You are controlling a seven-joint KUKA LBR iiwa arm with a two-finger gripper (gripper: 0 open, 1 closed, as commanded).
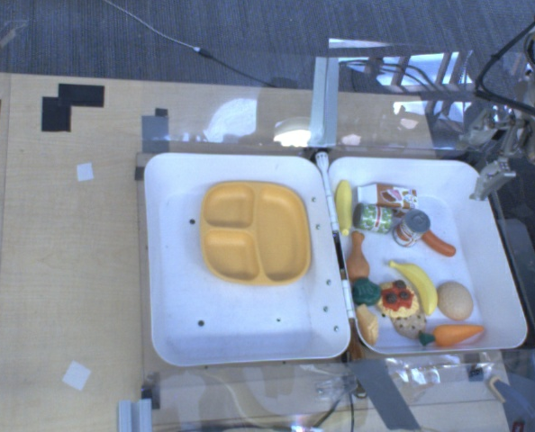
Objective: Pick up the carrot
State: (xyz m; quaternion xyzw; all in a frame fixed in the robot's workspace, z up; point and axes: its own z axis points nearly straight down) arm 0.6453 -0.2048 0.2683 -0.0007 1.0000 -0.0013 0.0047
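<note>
Carrot (457,335) in right bin (497,241); can (373,217) label unreadable; tool (489,180) state indiscernible.

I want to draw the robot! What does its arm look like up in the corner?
Only a bit of the arm peeks in at the top right. It looks like pale grey and silvery metal parts, with thin dark cables looping around them. A small light-grey piece hangs lowest, over the right bin's corner. It is too blurry to draw the fingers.
</note>
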